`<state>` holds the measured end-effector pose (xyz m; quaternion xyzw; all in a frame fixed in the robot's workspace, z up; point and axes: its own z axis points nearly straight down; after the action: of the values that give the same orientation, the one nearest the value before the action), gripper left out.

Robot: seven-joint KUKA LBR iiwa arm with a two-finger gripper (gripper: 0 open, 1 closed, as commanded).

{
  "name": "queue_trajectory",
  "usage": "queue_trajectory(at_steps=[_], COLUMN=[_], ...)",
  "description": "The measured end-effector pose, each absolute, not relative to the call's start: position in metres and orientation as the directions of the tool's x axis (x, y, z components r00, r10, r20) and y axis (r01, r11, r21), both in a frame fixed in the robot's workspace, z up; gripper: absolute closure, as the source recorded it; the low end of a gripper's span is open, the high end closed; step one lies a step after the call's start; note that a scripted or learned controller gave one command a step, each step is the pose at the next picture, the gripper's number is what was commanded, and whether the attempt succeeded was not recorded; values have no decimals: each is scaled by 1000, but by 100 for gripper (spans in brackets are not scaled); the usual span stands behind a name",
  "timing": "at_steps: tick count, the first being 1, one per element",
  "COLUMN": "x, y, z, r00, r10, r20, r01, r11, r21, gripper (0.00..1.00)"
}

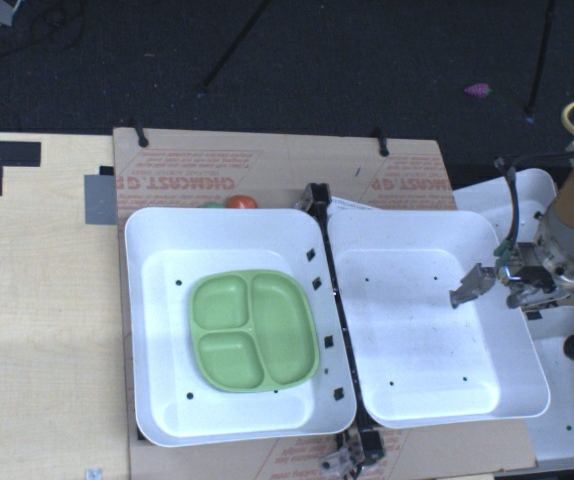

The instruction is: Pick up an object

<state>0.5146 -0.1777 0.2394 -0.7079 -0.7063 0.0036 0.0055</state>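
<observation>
Two white bins sit side by side on the tabletop (37, 298). Inside the left bin (157, 268) lies a green divided plate (254, 330), well apart from the gripper (467, 290), which hangs over the right bin's (417, 398) right side, nothing between its fingers.

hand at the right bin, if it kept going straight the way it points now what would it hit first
The hand points toward the view's left and seemingly downward, over the right bin. Going straight on, it would probably meet that bin's bare white floor first. If its path is flatter than it looks, the black divider between the bins comes next; depth is unclear.
</observation>
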Motion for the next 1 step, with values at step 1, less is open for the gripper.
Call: queue_trajectory(at_steps=[1], x=[517], y=[-178], z=[245], r00=[0], r10=[1000], r20=[0], r01=[1000], r11=[0], r21=[-1], gripper=[0])
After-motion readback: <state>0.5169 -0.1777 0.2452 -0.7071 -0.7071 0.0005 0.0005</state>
